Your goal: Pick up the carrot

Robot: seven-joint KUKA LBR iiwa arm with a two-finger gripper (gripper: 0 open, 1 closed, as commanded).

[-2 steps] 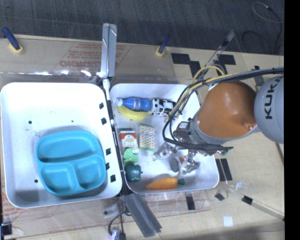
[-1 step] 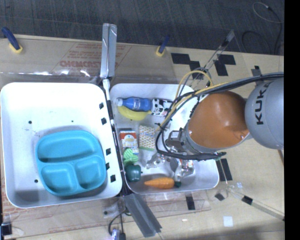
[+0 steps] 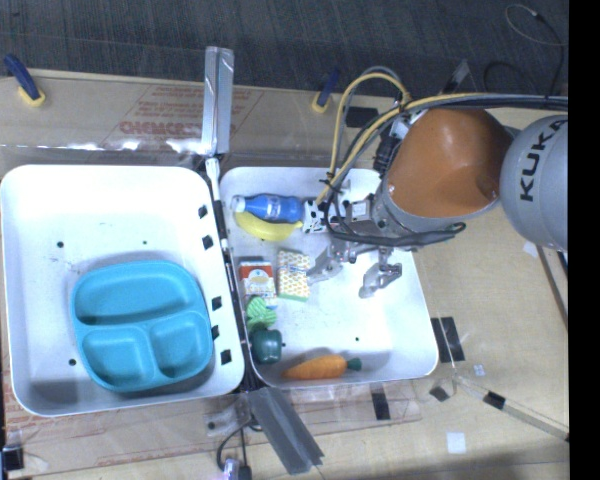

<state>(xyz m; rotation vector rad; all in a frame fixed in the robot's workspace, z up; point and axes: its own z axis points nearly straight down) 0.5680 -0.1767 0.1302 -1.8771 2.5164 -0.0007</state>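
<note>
One carrot [image 3: 317, 368] (beside green pepper [image 3: 267, 345]) lies unobstructed.

Orange carrot [image 3: 317, 368] lying along bin's near wall

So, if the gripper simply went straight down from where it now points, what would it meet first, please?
Probably the bare white floor of the right bin; the gripper hangs well short of the orange carrot, though depth is unclear.

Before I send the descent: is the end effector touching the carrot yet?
Apart. The camera view shows bare white bin floor between the end effector and the carrot, which lies by the bin's near wall.
</note>
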